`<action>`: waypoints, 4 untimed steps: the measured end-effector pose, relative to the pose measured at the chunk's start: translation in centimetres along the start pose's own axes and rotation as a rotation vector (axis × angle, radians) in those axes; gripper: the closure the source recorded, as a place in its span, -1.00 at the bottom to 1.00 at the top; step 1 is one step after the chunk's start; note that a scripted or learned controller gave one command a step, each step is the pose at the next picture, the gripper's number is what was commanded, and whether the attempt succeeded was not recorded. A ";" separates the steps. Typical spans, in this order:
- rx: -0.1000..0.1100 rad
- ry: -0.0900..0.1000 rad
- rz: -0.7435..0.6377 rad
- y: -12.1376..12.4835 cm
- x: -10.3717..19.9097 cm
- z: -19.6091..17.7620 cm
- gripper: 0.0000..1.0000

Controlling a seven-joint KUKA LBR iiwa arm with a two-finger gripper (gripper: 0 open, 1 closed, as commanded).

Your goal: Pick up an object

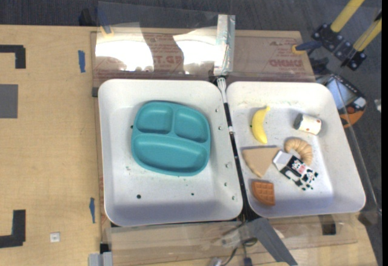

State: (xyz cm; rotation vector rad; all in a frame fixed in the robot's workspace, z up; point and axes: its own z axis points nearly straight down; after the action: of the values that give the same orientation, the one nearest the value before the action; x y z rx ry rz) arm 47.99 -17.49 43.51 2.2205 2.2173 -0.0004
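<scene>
The right bin (339, 189) holds several small items. A yellow banana (260, 124) lies near its upper left. A white cup-like piece (308, 123) rests toward the upper right. Below it lies a brown croissant (300, 149), touching a black-and-white patterned piece (296, 169). A tan triangular slice (259, 159) sits left of that piece, and an orange waffle (264, 191) lies near the bin's front. The left bin (115, 198) bears a teal divided plate (171, 137).
A clear plastic sheet (163, 46) stands behind the bins on the cardboard bench top. A yellow-and-black stand (348, 10) is at the upper right, off the bench. Metal bars (260, 243) lie in front of the bins.
</scene>
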 end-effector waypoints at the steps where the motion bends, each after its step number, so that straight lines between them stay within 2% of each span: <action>1: 0.000 -0.001 0.001 0.0 -5.1 0.0 1.00; 2: -0.001 0.000 -0.002 0.0 -4.9 0.0 1.00; 3: 0.002 0.004 -0.009 0.1 5.4 0.0 1.00; 4: 0.000 0.000 0.001 0.0 -1.7 0.0 1.00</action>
State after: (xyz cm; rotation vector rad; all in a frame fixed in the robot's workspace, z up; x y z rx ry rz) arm 47.96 -19.20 43.51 2.2210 2.2163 -0.0009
